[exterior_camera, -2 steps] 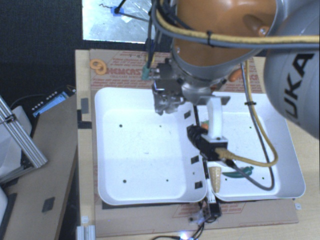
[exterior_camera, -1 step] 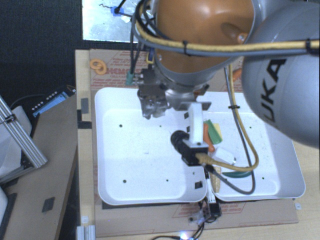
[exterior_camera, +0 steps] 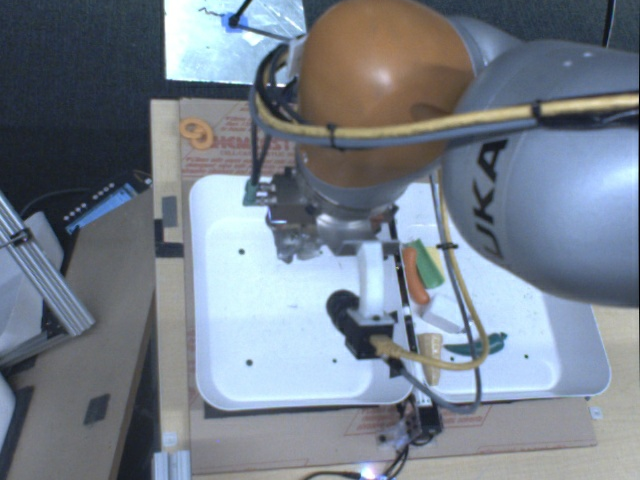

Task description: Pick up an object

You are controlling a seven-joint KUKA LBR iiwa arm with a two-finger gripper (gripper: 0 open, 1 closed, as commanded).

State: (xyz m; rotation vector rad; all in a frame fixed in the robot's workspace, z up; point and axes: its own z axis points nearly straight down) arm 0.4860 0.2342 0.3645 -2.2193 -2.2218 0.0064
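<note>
— Brown cardboard [exterior_camera: 215, 143] lies under two white bins on the bench, and the grey arm [exterior_camera: 540, 198] reaches in from the right.
— Where is the gripper?
— The gripper [exterior_camera: 292, 240] hangs over the left bin [exterior_camera: 240, 313], toward its far side (wide or narrow, I cannot tell).
— And the things to pick?
— They lie in the right bin [exterior_camera: 545, 363]: an orange carrot [exterior_camera: 415, 276] just beside a green piece [exterior_camera: 431, 262], and a dark green curved thing [exterior_camera: 488, 345] nearer the front — all apart from the gripper.
</note>
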